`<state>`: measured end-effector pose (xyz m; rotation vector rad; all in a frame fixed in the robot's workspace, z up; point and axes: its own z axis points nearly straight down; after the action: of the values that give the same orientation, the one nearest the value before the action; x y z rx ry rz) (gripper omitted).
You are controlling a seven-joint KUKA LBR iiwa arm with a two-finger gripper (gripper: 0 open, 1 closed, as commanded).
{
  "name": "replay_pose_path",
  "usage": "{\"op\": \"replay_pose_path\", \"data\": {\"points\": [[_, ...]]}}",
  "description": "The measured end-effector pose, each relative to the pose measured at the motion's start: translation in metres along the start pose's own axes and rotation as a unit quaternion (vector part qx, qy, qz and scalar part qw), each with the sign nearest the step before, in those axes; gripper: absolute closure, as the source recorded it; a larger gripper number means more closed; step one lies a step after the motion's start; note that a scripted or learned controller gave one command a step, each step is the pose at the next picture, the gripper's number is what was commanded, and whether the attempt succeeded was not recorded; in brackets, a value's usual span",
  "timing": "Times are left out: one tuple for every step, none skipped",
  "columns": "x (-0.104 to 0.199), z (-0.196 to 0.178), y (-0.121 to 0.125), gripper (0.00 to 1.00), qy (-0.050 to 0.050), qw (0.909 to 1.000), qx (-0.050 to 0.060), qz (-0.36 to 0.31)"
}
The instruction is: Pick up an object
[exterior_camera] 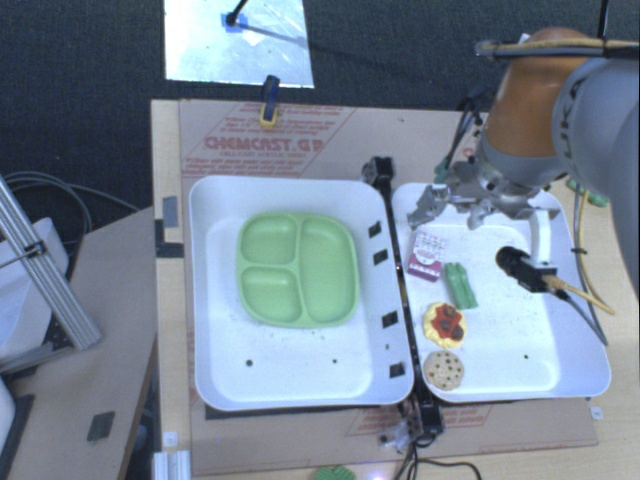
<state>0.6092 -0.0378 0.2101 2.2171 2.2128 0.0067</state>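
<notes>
My gripper (452, 208) hangs over the back part of the right bin (575, 368), its fingers spread open with nothing between them. Just below it lies a small pink and white packet (428, 253). To the packet's lower right rests a green pickle-like piece (460, 285). Nearer the front sit a yellow and red toy pizza (445, 324) and a chocolate-chip cookie (443, 369). All of these lie along the left side of the right bin.
The left bin (220, 368) holds a green divided plate (299, 269). A black divider (392, 268) runs between the two bins. The grey arm with its orange band (525, 98) reaches in from the upper right. A cardboard sheet (270, 138) lies behind the bins.
</notes>
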Motion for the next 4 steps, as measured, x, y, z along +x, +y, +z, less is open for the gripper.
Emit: {"op": "replay_pose_path", "data": {"points": [[0.0034, 0.0021, -0.0028, 0.00, 0.001, 1.0000, 0.004, -0.002], [0.0034, 0.0022, -0.0028, 0.00, 0.001, 1.0000, 0.004, -0.002], [0.0034, 0.0022, -0.0028, 0.00, 0.001, 1.0000, 0.004, -0.002], [0.0034, 0.0022, -0.0028, 0.00, 0.001, 1.0000, 0.004, -0.002]]}}
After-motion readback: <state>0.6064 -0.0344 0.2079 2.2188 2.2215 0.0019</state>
